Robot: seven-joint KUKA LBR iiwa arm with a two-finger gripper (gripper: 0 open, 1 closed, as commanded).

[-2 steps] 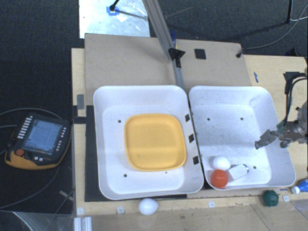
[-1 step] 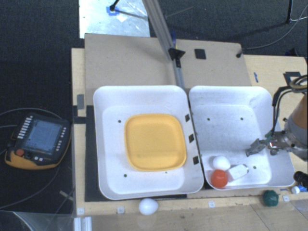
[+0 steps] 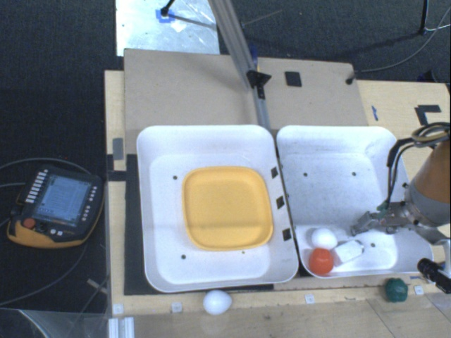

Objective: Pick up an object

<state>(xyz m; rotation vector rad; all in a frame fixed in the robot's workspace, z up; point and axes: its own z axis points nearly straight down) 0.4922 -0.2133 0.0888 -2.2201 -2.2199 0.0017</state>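
i see the gripper [image 3: 361, 225] low in the right bin [image 3: 331, 153]; i cannot tell its state. beside it a white block [image 3: 349, 251] lies slanted, near 2 balls, white ball [image 3: 323, 238] and red ball [image 3: 321, 261]. left bin [image 3: 158, 210] holds a yellow plate [image 3: 227, 207].

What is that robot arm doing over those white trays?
The robot arm is reaching into the right tray from the side, trying to pick something up. Its gripper is low, near a white ball, a red ball and a small white block. It isn't holding anything. A yellow plate sits in the left tray.
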